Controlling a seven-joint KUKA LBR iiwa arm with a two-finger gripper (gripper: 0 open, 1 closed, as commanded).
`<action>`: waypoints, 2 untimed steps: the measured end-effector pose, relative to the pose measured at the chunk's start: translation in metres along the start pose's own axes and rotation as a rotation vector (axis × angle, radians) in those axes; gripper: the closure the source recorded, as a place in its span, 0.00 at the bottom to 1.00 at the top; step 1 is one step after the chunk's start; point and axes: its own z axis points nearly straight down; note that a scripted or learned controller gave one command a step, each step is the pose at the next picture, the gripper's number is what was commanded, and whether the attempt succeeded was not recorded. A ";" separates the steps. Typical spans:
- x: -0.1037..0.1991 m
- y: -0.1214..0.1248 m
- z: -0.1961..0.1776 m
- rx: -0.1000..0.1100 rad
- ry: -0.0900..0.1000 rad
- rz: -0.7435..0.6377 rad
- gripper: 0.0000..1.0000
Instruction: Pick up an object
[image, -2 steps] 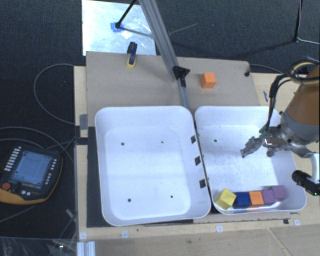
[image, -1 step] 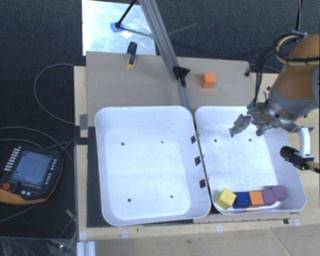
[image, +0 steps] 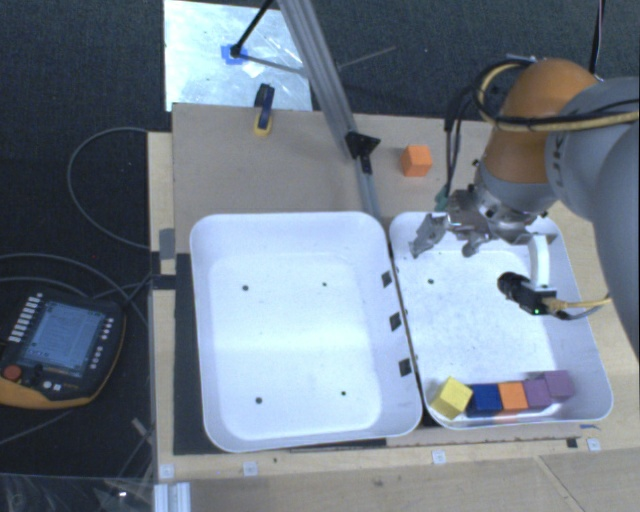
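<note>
Along the near wall of the right bin (image: 575, 300) runs a row of small blocks: a yellow block (image: 452, 397), a blue block (image: 486, 399), an orange block (image: 513, 396) and two purple blocks (image: 549, 387). My gripper (image: 446, 240) hangs over the far left corner of that bin, well away from the row. Its two fingers (image: 424, 238) are spread apart and open, with nothing between them.
The left bin (image: 290, 330) sits beside the right one. An orange cube (image: 417, 160) rests on the bench beyond the bins. A slanted metal pole (image: 330, 90) crosses the far bench. A black cable part (image: 520, 290) hangs from the arm over the right bin.
</note>
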 end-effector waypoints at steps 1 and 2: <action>-0.035 -0.066 -0.029 0.002 -0.002 0.016 0.00; -0.122 -0.085 -0.051 -0.002 -0.006 0.019 0.00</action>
